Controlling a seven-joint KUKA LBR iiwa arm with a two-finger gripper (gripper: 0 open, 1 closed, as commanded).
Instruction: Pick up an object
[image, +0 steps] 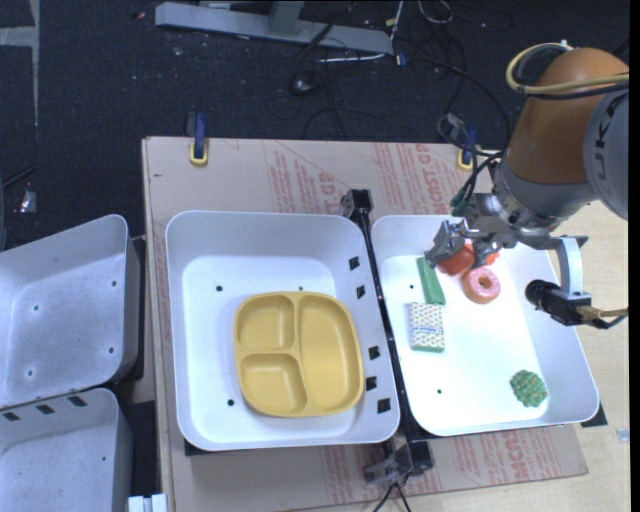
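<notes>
My gripper (463, 246) hangs low over the back left part of the right bin (560, 345). Directly beneath it lies a red-orange object (456, 262), partly hidden by the gripper. A pink ring (483, 285) lies just to the right of that. A green bar (431, 282) lies to its left, near the bin's left wall. Closer to the front sits a small box (427, 327) with a blue-green pattern. A green knobbly ball (528, 388) rests at the front right.
The left bin (200, 250) holds a yellow divided plate (298, 353). A black divider with clips (375, 300) runs between the bins. The arm's black side fitting (556, 299) juts over the right bin's right side.
</notes>
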